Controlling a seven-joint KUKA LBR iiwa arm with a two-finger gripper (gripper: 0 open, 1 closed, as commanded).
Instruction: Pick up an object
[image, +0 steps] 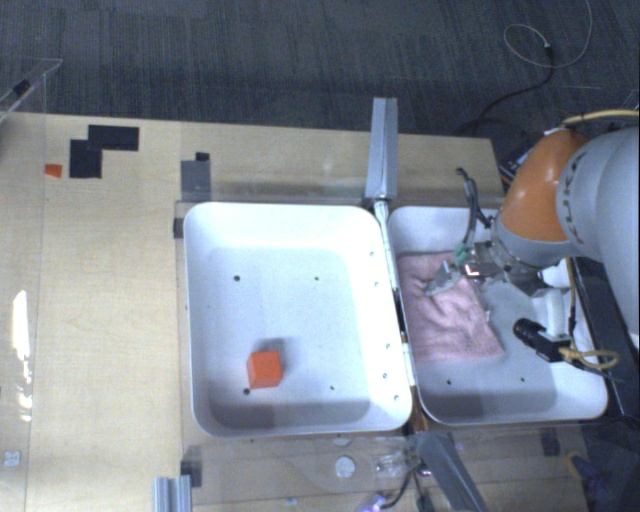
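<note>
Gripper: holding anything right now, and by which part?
Cannot be told. The gripper sits low over the upper right part of the pink cloth in the right bin, but the view is too small to show a grip.

Evenly and fairly brightly lit from above, with soft shadows along the near inner wall of the left bin, a pale glare streak on the bench at left, and slightly soft focus throughout.
</note>
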